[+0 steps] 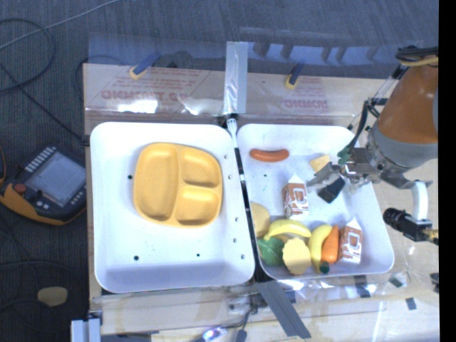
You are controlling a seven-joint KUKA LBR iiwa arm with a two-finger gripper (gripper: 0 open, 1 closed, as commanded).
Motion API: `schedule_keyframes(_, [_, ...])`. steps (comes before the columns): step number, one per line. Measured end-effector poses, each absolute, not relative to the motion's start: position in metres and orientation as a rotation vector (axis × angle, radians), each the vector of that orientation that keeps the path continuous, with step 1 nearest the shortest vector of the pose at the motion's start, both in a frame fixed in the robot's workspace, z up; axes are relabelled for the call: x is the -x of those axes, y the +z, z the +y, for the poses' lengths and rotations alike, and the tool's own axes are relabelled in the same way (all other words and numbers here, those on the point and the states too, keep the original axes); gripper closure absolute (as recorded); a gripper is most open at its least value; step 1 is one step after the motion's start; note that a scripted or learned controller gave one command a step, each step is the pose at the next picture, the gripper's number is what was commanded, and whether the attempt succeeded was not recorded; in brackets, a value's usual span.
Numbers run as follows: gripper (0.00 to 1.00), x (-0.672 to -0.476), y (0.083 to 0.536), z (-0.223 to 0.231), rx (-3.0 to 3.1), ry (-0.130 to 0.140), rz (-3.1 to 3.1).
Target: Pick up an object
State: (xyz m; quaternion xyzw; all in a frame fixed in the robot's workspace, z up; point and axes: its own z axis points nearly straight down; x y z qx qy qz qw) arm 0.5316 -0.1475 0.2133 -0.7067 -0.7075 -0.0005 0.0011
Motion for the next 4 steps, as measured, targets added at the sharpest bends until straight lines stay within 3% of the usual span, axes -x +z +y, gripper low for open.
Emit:
schedule_keyframes(1, [0.0, -0.56, 0.187, -0.2, 2.441, 0.001, -1.976])
schedule_keyframes(2, [0.0, -0.579, 0.108, -0.191, 2.259, -0.001, -2.184])
schedule_keyframes(3, [1.0, -0.58, 0.115, -0.19, 2.261, -0.004, -2.181])
schedule_keyframes(4, [1.0, -0.544, 0.18, -0.182, 2.471, 0.003, -1.939])
